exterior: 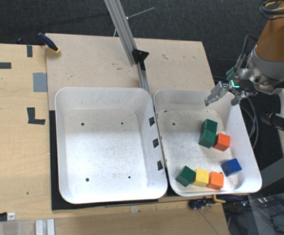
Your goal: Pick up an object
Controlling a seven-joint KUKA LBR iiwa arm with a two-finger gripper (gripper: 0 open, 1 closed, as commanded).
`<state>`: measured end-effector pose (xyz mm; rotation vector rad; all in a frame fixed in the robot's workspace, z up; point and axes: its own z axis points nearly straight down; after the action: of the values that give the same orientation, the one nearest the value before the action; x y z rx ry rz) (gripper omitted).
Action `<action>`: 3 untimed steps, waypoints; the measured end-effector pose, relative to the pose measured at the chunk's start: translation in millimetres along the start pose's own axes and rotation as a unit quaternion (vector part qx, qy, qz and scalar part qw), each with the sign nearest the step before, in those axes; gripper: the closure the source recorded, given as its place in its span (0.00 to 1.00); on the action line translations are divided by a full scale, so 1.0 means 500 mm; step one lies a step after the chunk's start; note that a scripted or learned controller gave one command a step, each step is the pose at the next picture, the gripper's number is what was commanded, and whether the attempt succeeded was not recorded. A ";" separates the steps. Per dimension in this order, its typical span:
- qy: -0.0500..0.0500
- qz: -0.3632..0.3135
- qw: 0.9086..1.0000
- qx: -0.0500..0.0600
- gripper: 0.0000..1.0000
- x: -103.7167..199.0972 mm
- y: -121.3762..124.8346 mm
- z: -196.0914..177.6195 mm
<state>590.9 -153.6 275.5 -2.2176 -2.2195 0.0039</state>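
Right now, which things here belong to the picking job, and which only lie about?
Job: pincer; right bin with tall green block, two orange blocks, blue block, yellow block, small green block.

Lying about: left bin; blue-yellow clamp.

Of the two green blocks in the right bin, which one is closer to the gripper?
The taller green block, touching the orange cube mid-bin, is closer to the gripper. The other green block lies at the bin's near edge, beside the yellow cube.

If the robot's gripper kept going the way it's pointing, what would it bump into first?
Probably the white floor of the right bin. The gripper points down and leftward over the bin's far end. The tall green block sits nearer the camera, likely off that line, though depth is unclear.
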 end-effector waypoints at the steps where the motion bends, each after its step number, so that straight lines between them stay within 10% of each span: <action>1: -0.001 -0.001 1.000 -0.002 0.00 0.000 0.001 -0.004; 3: 0.000 0.000 1.000 0.002 0.00 0.000 -0.010 0.234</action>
<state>585.4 -153.3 158.7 -2.2161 -2.2185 0.0081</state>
